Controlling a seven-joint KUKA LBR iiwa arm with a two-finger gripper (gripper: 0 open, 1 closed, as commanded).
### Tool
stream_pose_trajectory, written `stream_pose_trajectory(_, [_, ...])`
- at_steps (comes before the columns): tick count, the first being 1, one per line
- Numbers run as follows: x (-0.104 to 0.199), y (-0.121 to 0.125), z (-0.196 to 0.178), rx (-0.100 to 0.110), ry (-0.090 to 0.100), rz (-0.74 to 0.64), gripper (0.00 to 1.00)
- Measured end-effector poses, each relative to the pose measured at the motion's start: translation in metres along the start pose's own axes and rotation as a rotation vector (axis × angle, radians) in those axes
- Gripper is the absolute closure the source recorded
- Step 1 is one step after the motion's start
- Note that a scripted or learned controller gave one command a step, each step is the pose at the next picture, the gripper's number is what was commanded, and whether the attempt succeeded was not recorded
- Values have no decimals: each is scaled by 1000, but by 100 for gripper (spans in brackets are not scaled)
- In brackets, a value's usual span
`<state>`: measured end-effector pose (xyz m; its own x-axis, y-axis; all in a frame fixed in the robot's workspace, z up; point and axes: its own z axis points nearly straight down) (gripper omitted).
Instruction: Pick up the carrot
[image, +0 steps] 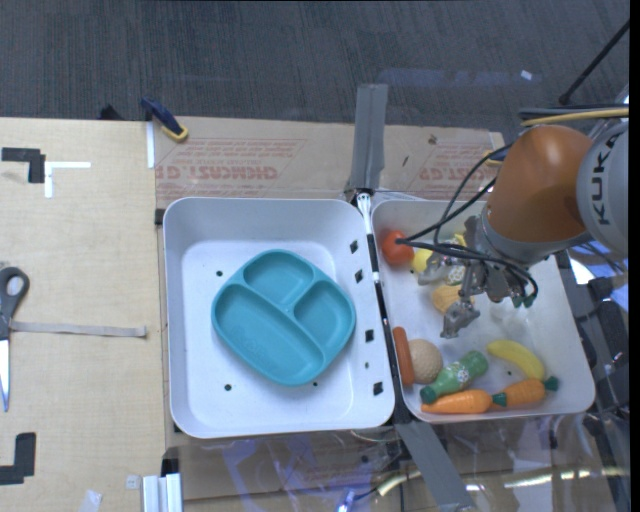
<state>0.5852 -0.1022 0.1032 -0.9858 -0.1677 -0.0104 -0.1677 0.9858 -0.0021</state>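
The carrot (463, 402) lies on its side along the front edge of the right bin (565, 330), near that bin's front-left corner, its leafy green end pointing toward the divider between the two bins. A second orange piece with a green tip (524, 392) sits just beside it toward the front-right corner (it may be another carrot; the shapes are too alike to rule that out). A green vegetable (460, 374) presses close above the carrot, and a beige egg-like ball (424, 358) and a sausage-like stick (402, 352) crowd the left wall.

The gripper (460, 318) hangs over the middle of the right bin, well apart from the carrot, with nothing between its fingers; whether they are spread or pressed together I cannot tell from this angle.

The carrot looks like a light, stiff plastic toy with a smooth, tapering skin, so it probably slips if pinched near the thin end. The thicker middle seems the safest hold, fingers closing across its width. The bin's front wall and the green vegetable leave little room on either side, so a finger could land on a neighbour instead.
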Motion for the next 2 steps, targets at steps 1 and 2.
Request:
stream_pose_trajectory(1, [53, 102, -90, -2, 6, 83, 0])
stream_pose_trajectory(2, [25, 14, 11, 0, 7, 236, 0])
